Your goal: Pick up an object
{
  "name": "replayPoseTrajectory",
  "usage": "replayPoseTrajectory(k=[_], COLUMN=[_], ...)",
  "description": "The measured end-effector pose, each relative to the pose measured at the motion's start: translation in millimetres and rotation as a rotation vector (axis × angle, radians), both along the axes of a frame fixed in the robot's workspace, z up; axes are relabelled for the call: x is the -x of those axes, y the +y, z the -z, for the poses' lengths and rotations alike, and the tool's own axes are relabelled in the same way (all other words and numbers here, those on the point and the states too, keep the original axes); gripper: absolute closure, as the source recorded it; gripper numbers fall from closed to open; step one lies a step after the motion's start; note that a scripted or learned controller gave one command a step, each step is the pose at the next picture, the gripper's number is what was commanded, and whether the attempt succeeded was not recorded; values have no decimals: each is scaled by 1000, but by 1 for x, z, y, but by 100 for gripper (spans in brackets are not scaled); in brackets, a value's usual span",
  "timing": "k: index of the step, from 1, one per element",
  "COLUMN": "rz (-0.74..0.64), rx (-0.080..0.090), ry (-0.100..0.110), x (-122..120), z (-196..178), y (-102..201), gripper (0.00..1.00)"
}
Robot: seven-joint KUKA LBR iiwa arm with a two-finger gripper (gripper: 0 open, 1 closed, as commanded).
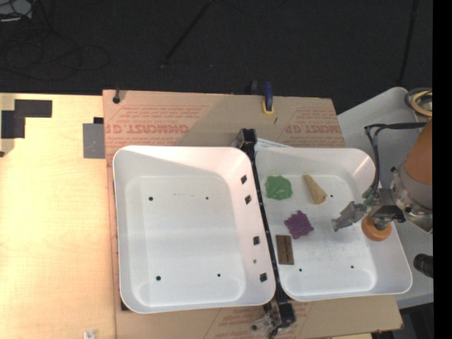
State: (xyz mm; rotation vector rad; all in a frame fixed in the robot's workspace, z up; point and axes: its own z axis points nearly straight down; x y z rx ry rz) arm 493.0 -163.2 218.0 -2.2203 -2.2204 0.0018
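Your claw sits low over the right side of the right bin, reaching in from the right, and you cannot tell from this angle how it is set. Just right of it, an orange round object lies at the bin's right wall, partly under the wrist. To its left, well apart, lie a purple lumpy toy, a green crumpled object and a tan cone farther back. A brown block lies near the divider. The left bin sits alongside on the tabletop.
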Motion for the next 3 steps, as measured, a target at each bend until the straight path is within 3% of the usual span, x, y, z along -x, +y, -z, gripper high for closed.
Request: replayPoseTrajectory(k=[1,2,3], rz=[0,-5,-4], rx=[-1,-2,-1], ry=[2,1,-2], x=[0,9,-4], z=[-10,-28,-66], y=[-1,55,91], gripper=[100,100,100])
